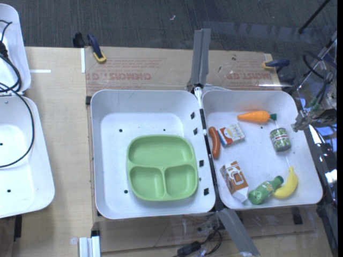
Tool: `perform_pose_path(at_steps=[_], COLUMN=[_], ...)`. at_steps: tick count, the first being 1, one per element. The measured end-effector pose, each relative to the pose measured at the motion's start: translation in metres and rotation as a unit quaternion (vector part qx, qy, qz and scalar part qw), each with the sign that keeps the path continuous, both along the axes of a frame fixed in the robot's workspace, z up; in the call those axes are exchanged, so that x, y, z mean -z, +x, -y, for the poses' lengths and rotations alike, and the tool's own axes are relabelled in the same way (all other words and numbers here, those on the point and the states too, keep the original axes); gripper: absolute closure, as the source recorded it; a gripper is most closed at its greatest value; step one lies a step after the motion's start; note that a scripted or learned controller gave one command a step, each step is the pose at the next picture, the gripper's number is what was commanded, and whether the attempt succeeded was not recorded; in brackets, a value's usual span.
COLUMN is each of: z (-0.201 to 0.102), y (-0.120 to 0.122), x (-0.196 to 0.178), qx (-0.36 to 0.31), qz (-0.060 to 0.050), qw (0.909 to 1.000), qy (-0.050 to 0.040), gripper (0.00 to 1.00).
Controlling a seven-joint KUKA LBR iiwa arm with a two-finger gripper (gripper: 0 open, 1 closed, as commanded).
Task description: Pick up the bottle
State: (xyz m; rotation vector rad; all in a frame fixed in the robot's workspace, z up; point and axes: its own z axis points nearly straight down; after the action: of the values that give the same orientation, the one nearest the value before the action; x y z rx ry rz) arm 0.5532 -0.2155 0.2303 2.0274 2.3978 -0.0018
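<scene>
The green bottle [264, 190] lies on its side near the front edge of the right bin [252, 205], its cap pointing to the back right. A yellow banana [288, 184] rests against its right side. An orange-and-white carton [235, 179] lies just to its left.
Also in the right bin are a carrot [255, 116] at the back, a small green can [280, 140], a small orange-and-white box [231, 135] and a red sausage [215, 142] by the left wall. The left bin [107, 143] holds a green divided plate [162, 167]. Cables hang at the right edge.
</scene>
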Motion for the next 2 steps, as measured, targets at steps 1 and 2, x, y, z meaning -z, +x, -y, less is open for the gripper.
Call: perform_pose_path(at_steps=[1,2], z=[0.007,0.007], y=[-0.022,0.045], x=[-0.211,-0.163], qx=[-0.039,0.044], qz=[0.000,-0.001], qw=[0.9992,0.9990], qy=[-0.0003,-0.0003], gripper=[1.00,1.00])
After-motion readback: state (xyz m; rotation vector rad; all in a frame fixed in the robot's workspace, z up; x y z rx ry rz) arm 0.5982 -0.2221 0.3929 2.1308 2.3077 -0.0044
